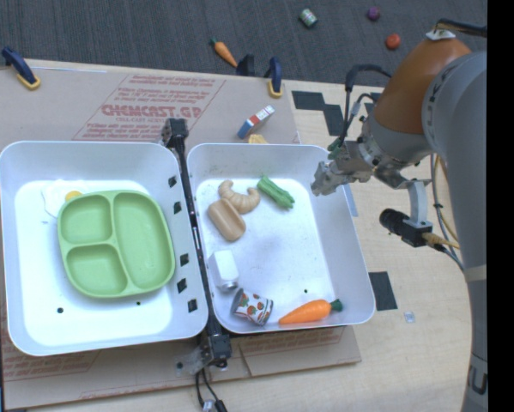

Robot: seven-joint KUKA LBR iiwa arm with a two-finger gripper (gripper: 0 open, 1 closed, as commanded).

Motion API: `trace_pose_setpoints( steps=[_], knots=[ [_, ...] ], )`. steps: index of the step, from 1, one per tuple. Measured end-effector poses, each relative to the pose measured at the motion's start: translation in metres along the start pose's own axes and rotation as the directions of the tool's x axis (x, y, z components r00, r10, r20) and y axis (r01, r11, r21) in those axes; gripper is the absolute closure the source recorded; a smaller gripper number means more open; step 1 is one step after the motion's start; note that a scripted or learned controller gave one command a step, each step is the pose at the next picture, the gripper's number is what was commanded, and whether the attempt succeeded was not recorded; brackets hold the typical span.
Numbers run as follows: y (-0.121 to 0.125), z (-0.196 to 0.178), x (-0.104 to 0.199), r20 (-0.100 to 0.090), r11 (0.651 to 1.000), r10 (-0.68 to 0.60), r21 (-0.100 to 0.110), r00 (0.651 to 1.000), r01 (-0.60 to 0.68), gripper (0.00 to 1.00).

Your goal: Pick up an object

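Nothing is being carried by the tool (325, 181), its grip state undeterminable; it is being positioned over the right white bin's (347, 239) far-right rim, probably toward the green plastic bean pod (275, 191).

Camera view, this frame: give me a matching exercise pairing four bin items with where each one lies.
Things:
1. green divided plate
2. carrot
3. green bean pod
4. croissant

Places:
A. right bin, near corner
B. left bin
C. right bin, far side, nearest the gripper
D. right bin, far side, next to the divider

Pairs: 1-B, 2-A, 3-C, 4-D
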State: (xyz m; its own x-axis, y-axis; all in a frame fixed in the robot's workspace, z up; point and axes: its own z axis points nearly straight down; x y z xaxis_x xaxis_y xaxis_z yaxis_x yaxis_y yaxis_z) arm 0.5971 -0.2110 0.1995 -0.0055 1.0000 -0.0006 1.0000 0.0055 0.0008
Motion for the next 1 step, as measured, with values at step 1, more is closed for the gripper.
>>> trace_pose_setpoints(
  steps=[1],
  knots=[
    [0.0000, 0.0000, 0.0001, 0.000, 1.000, -0.001, 0.000, 1.000, 0.001, 0.00]
  ],
)
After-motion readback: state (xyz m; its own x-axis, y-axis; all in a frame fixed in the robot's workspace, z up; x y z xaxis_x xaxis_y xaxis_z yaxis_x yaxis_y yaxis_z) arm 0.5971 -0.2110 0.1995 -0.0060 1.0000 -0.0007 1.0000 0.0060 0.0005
